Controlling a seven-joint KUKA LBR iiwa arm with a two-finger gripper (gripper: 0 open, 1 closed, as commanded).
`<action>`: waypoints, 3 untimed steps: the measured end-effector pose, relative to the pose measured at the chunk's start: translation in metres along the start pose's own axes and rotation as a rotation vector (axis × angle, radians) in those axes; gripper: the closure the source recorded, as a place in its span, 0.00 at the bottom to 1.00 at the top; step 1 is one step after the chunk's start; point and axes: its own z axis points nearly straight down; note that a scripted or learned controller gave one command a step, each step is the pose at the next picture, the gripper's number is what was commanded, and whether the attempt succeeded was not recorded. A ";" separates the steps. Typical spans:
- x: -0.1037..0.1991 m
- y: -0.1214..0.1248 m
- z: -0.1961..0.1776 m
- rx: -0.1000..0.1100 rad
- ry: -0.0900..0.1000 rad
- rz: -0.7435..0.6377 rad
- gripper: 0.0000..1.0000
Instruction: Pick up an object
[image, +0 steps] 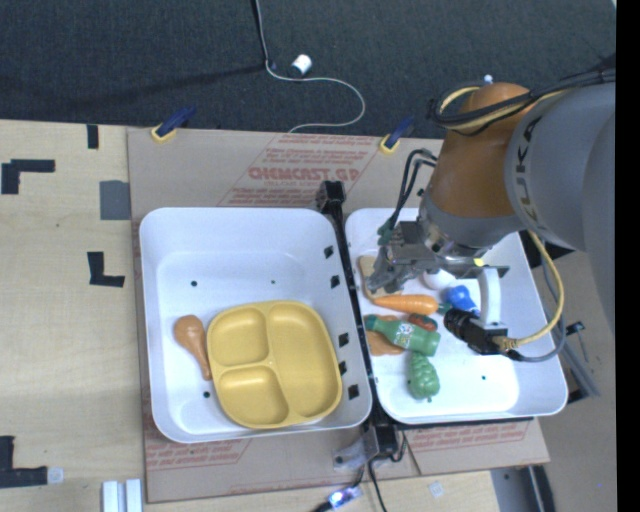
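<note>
Red lettering is printed on the cardboard sheet (300, 170) under both bins. It looks like "CHEMCAST", but the rest cannot be made out.

In the left bin (240, 225), a tan drumstick-shaped toy (190, 336) lies against the left edge of a yellow divided plate (272, 362). The plate has three compartments, and nothing is seen in any of them.

The gripper (388, 278) is found low in the right bin (500, 398), at that bin's upper left, close to the wall shared with the left bin. Whether it is spread or closed cannot be told, and nothing is seen held in it.

An orange carrot (405, 303) lies crosswise just below the gripper, very near it; contact cannot be confirmed. Beneath the carrot lies a green bottle (405, 333) with a pale label, whose print is too small to read. A tan piece (380, 346) is tucked under the bottle's left end. A knobbly green vegetable (422, 376) is set just below the bottle. A small blue thing (459, 297) sits to the right of the carrot.

On the grey arm (560, 160), dark letters are partly visible, of which "UK" can be read.
</note>
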 end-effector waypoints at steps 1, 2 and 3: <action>0.027 -0.027 -0.008 -0.001 0.000 0.001 1.00; 0.029 -0.021 0.009 -0.001 -0.002 0.004 1.00; 0.031 -0.024 0.008 -0.002 -0.001 0.004 1.00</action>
